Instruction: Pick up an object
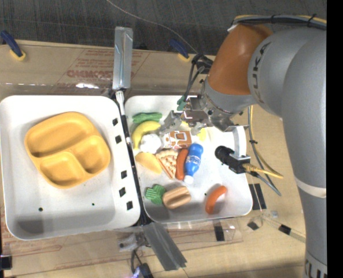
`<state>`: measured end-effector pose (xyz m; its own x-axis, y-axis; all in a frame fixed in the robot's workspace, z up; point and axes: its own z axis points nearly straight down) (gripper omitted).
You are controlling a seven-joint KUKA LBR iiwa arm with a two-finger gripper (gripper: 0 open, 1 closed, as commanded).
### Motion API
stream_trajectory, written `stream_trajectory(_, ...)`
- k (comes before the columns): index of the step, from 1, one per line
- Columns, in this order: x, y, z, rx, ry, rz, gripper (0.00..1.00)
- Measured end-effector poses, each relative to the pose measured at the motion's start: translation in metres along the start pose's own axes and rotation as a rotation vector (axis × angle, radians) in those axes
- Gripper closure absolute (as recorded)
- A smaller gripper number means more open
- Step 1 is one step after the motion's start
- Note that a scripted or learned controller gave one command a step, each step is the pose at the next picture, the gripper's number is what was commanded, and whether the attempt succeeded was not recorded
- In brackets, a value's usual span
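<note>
Blue bottle (193,158) lies flat mid right bin (240,204), likely light, rigid, slick plastic; grasp across round body. Gripper (185,120) hovers just above pile; jaw state cannot tell.

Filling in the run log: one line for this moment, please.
arm: over right bin | gripper: above toy food pile, near banana | grasp: none seen | left bin: yellow tray | blue bottle: in right bin

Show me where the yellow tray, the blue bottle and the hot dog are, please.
yellow tray (67,148): camera view, on its middle ridge between compartments.
blue bottle (193,159): camera view, on the middle of its body.
hot dog (176,197): camera view, on the middle of its bun.
</note>
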<state>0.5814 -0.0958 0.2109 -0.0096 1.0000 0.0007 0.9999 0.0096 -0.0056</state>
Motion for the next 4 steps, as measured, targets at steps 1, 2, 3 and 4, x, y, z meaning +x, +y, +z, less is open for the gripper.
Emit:
stream_trajectory(1, 0.001, 0.0, -0.009, 0.002, 0.001, -0.006, 1.0)
stream_trajectory(2, 0.001, 0.0, -0.009, 0.003, 0.0, -0.006, 0.0)
stream_trajectory(3, -0.05, -0.005, 0.071, 0.004, 0.0, 0.417, 0.0)
stream_trajectory(4, -0.07, 0.0, 0.119, -0.001, 0.002, 0.56, 0.0)
